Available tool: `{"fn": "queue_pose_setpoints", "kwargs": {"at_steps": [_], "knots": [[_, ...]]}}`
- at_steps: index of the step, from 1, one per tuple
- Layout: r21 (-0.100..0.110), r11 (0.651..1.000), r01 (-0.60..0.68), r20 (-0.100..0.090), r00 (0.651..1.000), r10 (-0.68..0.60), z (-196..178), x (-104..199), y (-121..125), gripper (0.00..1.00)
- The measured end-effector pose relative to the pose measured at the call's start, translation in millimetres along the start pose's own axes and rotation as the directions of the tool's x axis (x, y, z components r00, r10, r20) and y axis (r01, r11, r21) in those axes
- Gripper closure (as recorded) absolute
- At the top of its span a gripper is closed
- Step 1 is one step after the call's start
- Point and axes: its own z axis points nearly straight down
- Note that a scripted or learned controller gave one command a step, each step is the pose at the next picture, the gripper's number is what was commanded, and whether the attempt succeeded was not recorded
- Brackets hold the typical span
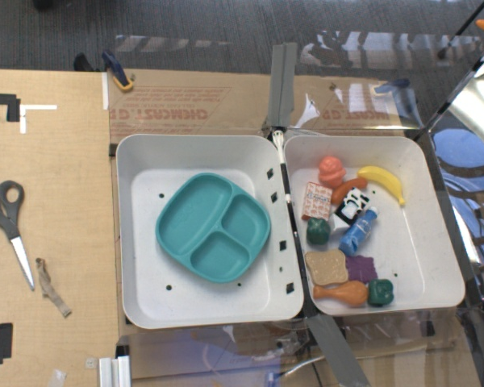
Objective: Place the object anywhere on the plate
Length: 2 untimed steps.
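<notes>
A teal divided plate lies in the left white bin, with nothing on it. The right bin holds several toy foods: a yellow banana, a pink-orange swirl piece, a small printed box, a blue bottle, a dark green piece, a slice of bread, a purple block, an orange drumstick and a green piece.
Scissors and a scrap of tape lie on the cardboard bench at left. A grey divider runs between the bins at the back. Blue items sit past the right bin's edge.
</notes>
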Motion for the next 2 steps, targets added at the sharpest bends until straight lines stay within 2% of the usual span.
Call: {"fn": "queue_pose_setpoints", "kwargs": {"at_steps": [2], "knots": [[0.017,1.0,-0.005,-0.005,1.0,0.005,-14.7,3.1,-2.6,1.0]]}}
